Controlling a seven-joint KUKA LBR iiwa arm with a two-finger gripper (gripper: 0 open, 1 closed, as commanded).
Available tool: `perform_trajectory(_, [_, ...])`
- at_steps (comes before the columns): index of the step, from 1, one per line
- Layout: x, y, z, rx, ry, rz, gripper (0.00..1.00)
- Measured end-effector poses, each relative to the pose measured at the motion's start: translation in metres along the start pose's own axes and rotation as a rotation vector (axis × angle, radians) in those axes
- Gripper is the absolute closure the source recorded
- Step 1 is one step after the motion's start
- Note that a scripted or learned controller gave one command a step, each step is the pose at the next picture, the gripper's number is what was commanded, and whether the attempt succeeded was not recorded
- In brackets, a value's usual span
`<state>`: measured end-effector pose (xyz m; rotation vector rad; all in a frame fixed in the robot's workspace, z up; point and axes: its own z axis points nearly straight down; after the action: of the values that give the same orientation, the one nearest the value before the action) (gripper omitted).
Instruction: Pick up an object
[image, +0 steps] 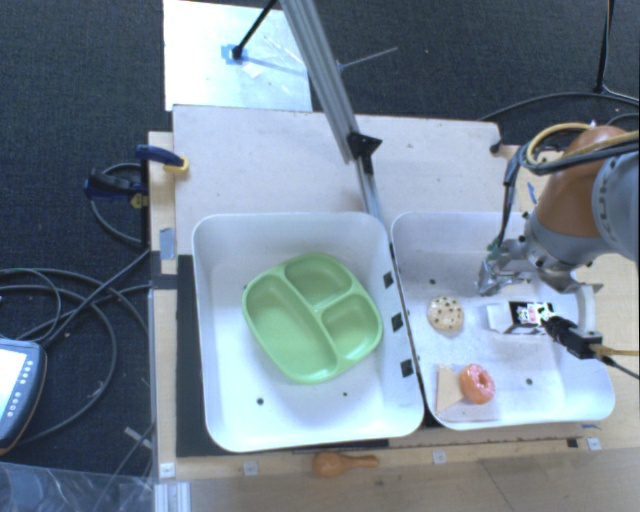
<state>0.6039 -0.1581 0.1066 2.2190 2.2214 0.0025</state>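
Note:
The right bin (590, 395) holds a round speckled cookie (445, 315), a pink-orange donut (478, 383) lying partly on a tan wedge (446, 390), and a small white and black card (520, 316). My gripper (492, 277) hangs low in the back half of this bin, up and to the right of the cookie and just left of the card. Nothing shows in its grasp. The grey arm with its orange band (572, 200) comes in from the right over the bin's far corner.
In the left bin (215, 400) lies a green divided plate (313, 316). A metal pole (335, 90) slants down to the wall between the bins. A tan toy piece (345, 462) rests on the bench's front edge. A blue clamp (160, 157) and cables sit at the left.

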Motion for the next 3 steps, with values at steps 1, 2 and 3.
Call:
perform_trajectory(1, [-0.007, -0.006, -0.055, -0.004, -0.002, 0.002, 1.00])
perform_trajectory(2, [-0.012, -0.003, -0.100, -0.005, -0.002, -0.003, 1.00])
perform_trajectory(3, [-0.012, -0.001, -0.122, -0.002, -0.001, -0.005, 1.00])
